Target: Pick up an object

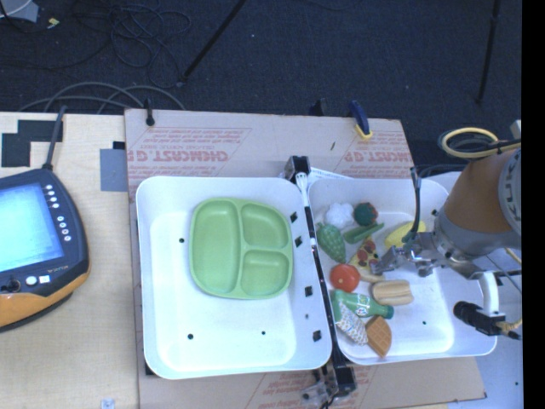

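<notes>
The right bin (pixel 430 335) holds a heap of toy foods: a red tomato (pixel 345 277), a tan bread roll (pixel 392 293), a yellow banana (pixel 399 233), a dark green leafy piece (pixel 330 242), a white fluffy piece (pixel 340 214) and a brown pastry (pixel 379 337). My gripper (pixel 395 261) reaches in from the right and sits low among them, just above the bread roll and right of the tomato. The grey wrist and its cables hide the fingertips. Nothing shows lifted clear of the heap.
The left bin (pixel 162 331) holds a green divided plate (pixel 241 248). A teach pendant (pixel 34 237) lies on the bench at far left. A black divider (pixel 308 254) separates the bins. The arm's orange band (pixel 477 196) overhangs the right bin's right side.
</notes>
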Available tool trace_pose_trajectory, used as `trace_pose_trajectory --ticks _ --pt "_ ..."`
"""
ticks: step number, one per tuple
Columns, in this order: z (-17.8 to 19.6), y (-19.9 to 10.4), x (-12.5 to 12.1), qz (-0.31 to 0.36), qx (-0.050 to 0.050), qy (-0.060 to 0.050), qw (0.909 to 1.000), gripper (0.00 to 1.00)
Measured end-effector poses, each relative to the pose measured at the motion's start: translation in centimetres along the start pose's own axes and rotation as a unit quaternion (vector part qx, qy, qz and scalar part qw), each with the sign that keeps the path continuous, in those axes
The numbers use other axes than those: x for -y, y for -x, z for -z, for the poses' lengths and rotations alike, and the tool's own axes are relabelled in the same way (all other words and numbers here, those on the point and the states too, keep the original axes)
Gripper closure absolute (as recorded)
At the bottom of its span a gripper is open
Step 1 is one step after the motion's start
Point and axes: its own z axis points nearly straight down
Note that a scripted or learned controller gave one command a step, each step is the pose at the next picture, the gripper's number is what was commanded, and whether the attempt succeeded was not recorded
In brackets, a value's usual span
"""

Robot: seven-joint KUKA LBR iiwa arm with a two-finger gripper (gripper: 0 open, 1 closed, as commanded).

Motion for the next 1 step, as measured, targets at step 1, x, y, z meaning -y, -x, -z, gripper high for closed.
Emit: trace_pose_trajectory --ticks 1 --pt "0.12 -2.37 -6.78 0.003 0.001 0.001 1.0000 0.00"
